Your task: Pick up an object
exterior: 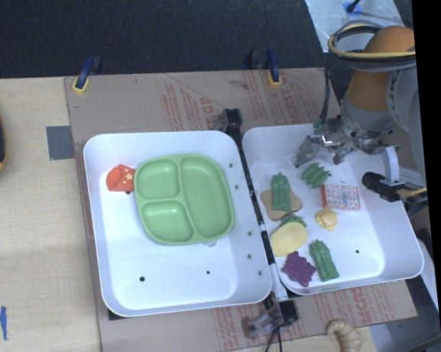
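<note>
Toys (315, 175) are lying unlifted in the right bin (381, 261); pincer (324, 148) is hovering at twelve o'clock, seemingly spread, pinching nothing.

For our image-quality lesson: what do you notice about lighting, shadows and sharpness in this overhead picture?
Camera view: light is even and soft, the white bins bright but not blown out; the green plate casts a faint shadow; overall focus is slightly soft, so print on the small red-and-white packet is unreadable; the gripper looks blurry.
</note>
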Action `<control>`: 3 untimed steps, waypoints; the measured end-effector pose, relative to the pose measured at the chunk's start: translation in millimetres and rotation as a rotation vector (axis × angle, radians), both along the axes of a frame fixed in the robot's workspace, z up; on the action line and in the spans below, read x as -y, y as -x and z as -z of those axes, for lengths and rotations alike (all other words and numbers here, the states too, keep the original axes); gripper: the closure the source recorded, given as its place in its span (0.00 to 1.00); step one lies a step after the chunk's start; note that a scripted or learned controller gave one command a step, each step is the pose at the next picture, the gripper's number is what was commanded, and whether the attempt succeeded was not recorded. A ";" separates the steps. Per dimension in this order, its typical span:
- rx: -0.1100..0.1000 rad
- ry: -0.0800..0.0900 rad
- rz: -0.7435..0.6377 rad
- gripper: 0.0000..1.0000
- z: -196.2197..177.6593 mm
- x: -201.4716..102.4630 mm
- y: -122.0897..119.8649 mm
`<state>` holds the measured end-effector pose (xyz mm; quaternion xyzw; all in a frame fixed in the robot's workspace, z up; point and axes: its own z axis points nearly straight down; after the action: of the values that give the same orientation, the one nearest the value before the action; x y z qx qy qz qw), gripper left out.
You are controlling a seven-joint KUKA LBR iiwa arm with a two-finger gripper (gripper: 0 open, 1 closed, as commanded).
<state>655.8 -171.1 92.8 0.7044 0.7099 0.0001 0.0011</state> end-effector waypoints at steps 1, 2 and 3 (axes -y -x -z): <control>-0.010 -0.002 0.004 0.00 1.3 -21.3 43.6; 0.000 0.001 0.002 0.00 -0.1 4.0 -2.4; -0.010 -0.002 0.005 0.00 1.2 -21.6 36.9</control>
<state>618.9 -149.5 91.6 0.7059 0.7082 -0.0026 -0.0032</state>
